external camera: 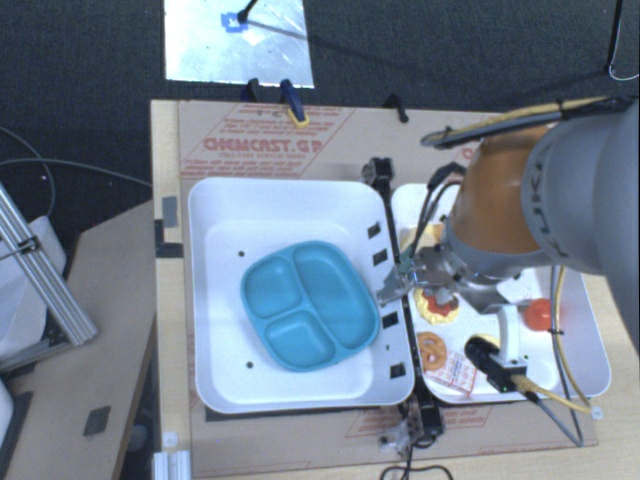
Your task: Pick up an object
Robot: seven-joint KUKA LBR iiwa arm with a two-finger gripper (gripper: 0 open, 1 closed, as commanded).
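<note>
Hovering with the gripper (405, 280) low at the left edge of the right bin (600, 368), probably to reach the yellow-red toy food (438, 308) just beside it, not the blue divided plate (310, 305) in the left bin (215, 268); impossible to tell whether open or closed.

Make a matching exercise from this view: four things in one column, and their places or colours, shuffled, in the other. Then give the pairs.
Things:
1. divided plate
2. orange ball
3. pretzel-shaped piece
4. foil sheet

Descriptions:
A. silver, on the dark floor beyond the bench
B. blue, in the left bin
C. right bin, near its right side
D. brown, right bin, near the divider

Pairs: 1-B, 2-C, 3-D, 4-A
</note>
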